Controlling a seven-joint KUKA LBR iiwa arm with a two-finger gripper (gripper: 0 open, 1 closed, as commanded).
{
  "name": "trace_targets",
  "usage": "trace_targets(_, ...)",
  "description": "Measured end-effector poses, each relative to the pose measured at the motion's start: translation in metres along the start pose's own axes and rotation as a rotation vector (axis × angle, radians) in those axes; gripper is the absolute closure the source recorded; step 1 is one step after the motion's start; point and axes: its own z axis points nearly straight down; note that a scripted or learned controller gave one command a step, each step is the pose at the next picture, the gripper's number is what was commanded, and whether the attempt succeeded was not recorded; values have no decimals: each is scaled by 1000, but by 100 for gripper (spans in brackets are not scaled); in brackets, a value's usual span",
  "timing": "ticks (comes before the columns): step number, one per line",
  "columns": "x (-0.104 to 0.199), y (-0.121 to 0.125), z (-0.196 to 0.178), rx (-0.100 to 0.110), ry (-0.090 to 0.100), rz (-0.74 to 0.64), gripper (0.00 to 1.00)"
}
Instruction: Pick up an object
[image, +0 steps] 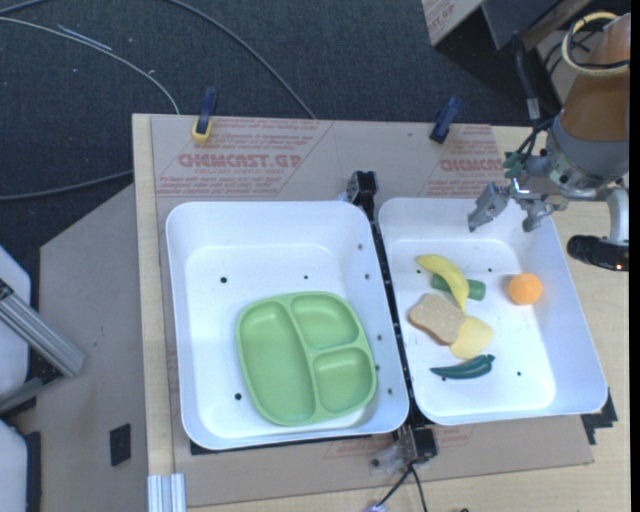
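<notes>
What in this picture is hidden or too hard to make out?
- Arm: cut off by the top and right edges of the camera view.
- Green piece: mostly hidden under the banana.
- Slice of bread: one corner covered by the yellow lump.
- Gripper: nothing visible between its fingers.

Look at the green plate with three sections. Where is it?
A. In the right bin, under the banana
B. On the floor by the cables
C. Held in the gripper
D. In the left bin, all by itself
D: the green plate lies flat in the left bin with nothing else in there, while the banana and the other toy foods sit in the right bin.
</notes>
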Motion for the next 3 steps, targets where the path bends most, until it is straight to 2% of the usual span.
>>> trace_targets(1,0,3,-8,-14,-2,-3,0)
trace_targets(2,5,2,55,-7,-1,-3,0)
trace_targets(3,11,7,99,-12,-2,-3,0)
